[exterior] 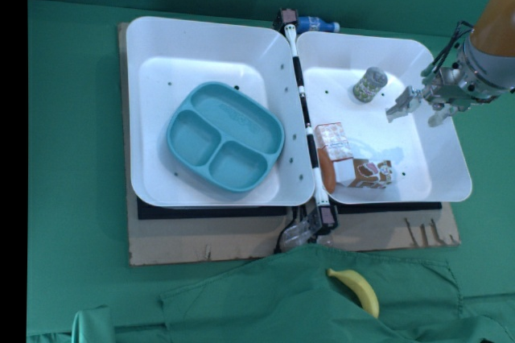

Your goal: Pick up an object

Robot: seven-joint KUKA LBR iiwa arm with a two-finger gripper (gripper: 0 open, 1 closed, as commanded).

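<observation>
Stage: we judge pick not begun | pincer (422,105): prongs apart, nothing between, above right bin (451,172) far-right | nearest target: small can (369,84), just left | carton (354,168) near-left, untouched

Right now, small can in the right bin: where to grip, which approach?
Grip the can across its round body, coming from above. It stands apart near the back of the right bin, with bare floor around it, so fingers should fit on either side. The gripper hovers just to its right, the carton well clear. Whether it stands fully upright is hard to tell.
</observation>
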